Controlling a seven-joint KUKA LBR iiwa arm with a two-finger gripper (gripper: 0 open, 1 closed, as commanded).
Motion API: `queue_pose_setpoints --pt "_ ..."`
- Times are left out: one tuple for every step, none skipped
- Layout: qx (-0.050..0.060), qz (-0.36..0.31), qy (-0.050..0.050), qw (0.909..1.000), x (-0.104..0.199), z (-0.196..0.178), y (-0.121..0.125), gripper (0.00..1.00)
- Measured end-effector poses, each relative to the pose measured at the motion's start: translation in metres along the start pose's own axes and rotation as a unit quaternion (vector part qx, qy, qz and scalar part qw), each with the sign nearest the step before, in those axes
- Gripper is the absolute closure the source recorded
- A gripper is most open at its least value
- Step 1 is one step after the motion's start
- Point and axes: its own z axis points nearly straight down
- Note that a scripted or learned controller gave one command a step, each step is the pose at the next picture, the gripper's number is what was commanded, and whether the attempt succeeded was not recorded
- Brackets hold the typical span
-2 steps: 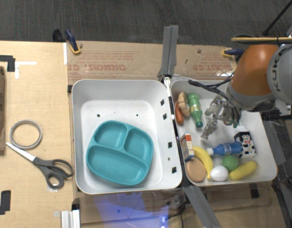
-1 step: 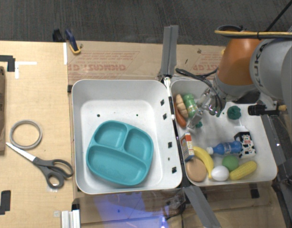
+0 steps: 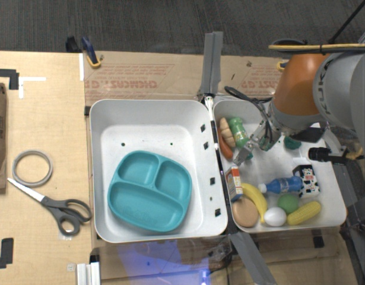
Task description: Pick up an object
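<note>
We saw the gripper [image 3: 251, 149] lowered into the right bin [image 3: 330, 218], its tip just beside a green bottle [image 3: 238, 131] near the bin's left wall. We could not tell how its jaws stood. Nearer the front lay a banana [image 3: 256, 199], a blue bottle [image 3: 283, 186], a white egg [image 3: 275, 217] and corn [image 3: 304, 213]. A teal divided plate [image 3: 149, 190] sat in the left bin [image 3: 105, 159].

A bulky grey arm [image 3: 343, 82] with a rounded, glossy orange band [image 3: 298, 85] at the frame's right; below it a dark wrist with thin black cables and a small metallic gripper [image 3: 248, 150]
</note>
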Motion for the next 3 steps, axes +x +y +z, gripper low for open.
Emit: queue_pose_setpoints --pt "0.000 0.155 -0.001 0.9879 -0.024 0.000 0.010 0.00" --pt "0.001 0.154 -0.002 0.9881 -0.025 -0.010 0.011 1.00" --pt "0.000 0.177 -0.001 0.9843 -0.012 -0.129 0.063 1.00"
